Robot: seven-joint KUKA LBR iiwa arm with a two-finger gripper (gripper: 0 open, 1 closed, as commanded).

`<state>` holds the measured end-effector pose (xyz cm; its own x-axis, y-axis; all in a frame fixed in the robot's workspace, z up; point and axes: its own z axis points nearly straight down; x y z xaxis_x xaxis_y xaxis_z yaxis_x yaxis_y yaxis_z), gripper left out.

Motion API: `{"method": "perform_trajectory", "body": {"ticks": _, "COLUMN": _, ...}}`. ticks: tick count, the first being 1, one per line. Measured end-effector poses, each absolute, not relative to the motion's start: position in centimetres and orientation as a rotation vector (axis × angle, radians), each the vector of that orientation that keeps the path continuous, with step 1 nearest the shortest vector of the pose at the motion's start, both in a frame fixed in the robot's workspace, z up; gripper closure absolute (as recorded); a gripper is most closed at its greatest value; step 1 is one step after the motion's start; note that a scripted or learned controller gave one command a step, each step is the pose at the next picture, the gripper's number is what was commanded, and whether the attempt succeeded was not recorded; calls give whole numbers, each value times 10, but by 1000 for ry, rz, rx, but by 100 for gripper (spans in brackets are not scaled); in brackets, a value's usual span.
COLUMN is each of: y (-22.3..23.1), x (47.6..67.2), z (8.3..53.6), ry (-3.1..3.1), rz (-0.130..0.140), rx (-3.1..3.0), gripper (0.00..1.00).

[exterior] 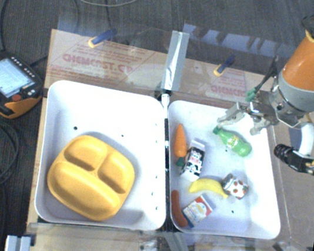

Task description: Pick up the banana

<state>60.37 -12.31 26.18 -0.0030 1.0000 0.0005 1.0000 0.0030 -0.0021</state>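
1. The claw (242, 119) hung spread and holding nothing, over the far part of the right bin (265, 226).
2. The banana (208, 187) lay well nearer the camera than the claw, slightly left, beyond the green bottle (233, 142).
3. Its long axis ran roughly left-right.
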Motion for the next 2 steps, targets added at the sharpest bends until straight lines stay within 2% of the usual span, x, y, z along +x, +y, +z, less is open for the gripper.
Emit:
{"method": "perform_trajectory", "body": {"ticks": 1, "y": -157, "x": 641, "z": 156, "ry": -2283, "rz": 6, "rx": -2157, "gripper": 0}}
{"method": "perform_trajectory", "body": {"ticks": 2, "y": -197, "x": 656, "z": 93, "ry": -2387, "rz": -1, "rx": -2044, "gripper": 0}}
